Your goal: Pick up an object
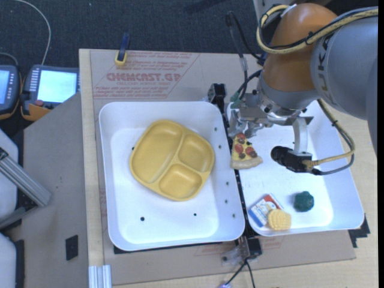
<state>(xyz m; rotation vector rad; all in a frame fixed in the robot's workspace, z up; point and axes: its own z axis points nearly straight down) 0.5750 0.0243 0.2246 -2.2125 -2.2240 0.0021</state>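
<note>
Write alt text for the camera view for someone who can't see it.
A grey arm's gripper hangs just above a toy pizza slice at the right bin's left edge. The left bin holds a yellow divided plate.

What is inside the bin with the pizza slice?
The right bin holds a toy pizza slice under the gripper, a green ball-like toy, a corn cob and a small packet. The arm covers the bin's far end.

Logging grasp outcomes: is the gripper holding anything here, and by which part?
Looks like yes: the pizza slice toy hangs below the gripper, pinched at its narrow upper end, over the right bin's left edge. Contact itself is partly hidden, so not certain.
</note>
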